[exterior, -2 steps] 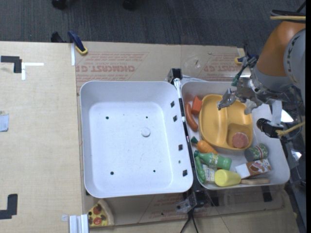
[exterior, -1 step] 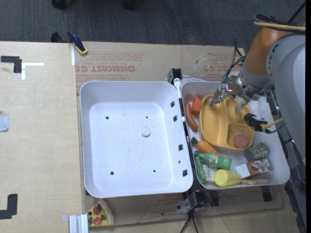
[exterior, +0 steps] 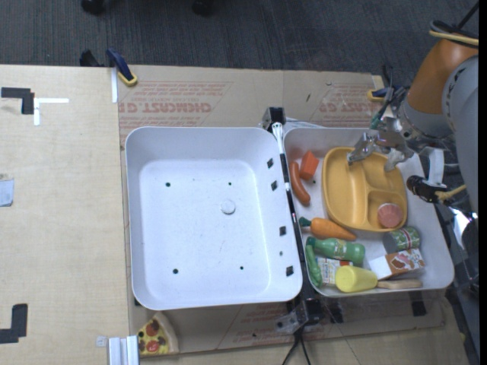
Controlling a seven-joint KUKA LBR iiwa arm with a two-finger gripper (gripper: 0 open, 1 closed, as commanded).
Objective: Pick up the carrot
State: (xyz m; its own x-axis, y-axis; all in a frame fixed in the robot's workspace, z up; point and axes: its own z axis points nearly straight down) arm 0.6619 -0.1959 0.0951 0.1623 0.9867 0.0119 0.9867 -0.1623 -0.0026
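Note:
The carrot (exterior: pixel 335 229) is orange with a green stub at its left end. It lies flat in the right bin (exterior: pixel 435 280), just below the lower left rim of a yellow dish (exterior: pixel 358 192). My gripper (exterior: pixel 375 157) hangs over the far rim of that dish, up and to the right of the carrot and well apart from it. Its fingers (exterior: pixel 356 155) are spread open and nothing sits between them.
Near the carrot lie a red sausage (exterior: pixel 300 185), an orange chunk (exterior: pixel 308 165), a green bottle (exterior: pixel 336 248), a yellow lemon-like piece (exterior: pixel 355 279), a can (exterior: pixel 403 239) and a small box (exterior: pixel 403 261). A pink slice (exterior: pixel 389 215) rests in the dish. The left bin (exterior: pixel 131 204) holds a small white disc (exterior: pixel 228 208).

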